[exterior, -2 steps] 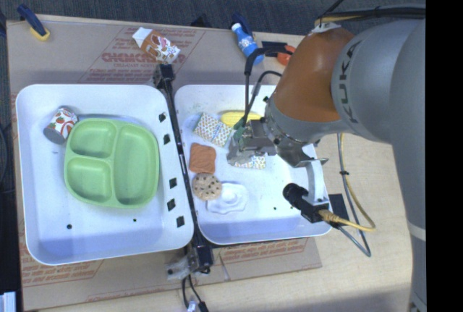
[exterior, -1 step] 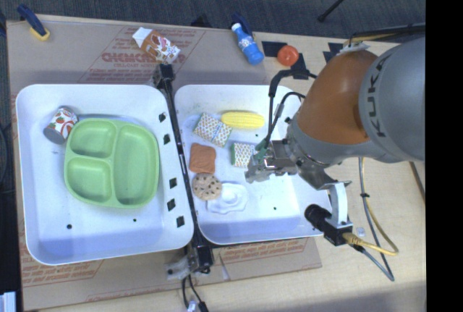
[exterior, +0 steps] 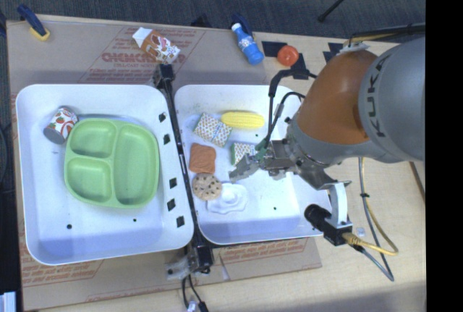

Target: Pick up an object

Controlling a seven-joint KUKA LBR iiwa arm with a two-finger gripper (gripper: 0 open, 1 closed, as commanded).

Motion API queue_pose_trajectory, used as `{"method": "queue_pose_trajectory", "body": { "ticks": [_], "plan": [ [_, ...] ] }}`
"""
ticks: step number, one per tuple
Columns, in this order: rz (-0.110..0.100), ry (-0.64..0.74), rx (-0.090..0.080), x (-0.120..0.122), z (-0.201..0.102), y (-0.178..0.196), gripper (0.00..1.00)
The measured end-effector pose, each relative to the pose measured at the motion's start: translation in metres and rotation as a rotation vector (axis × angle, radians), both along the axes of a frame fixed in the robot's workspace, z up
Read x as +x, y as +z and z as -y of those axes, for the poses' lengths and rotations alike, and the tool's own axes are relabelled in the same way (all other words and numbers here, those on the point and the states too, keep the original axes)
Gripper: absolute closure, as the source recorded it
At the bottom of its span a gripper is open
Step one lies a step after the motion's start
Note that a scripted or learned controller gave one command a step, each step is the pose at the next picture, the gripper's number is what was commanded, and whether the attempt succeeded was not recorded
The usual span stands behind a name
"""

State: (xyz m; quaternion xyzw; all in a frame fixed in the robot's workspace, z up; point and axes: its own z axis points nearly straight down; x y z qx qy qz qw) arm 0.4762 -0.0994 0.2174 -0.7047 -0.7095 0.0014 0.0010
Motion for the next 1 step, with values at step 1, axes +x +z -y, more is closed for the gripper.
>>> {"method": "queue_pose_trajectory", "body": {
  "ticks": [1],
  "plan": [
    [0.003,0.002,0.002,0.0102,-0.1224,0.0685,0.00]
  ]
}}
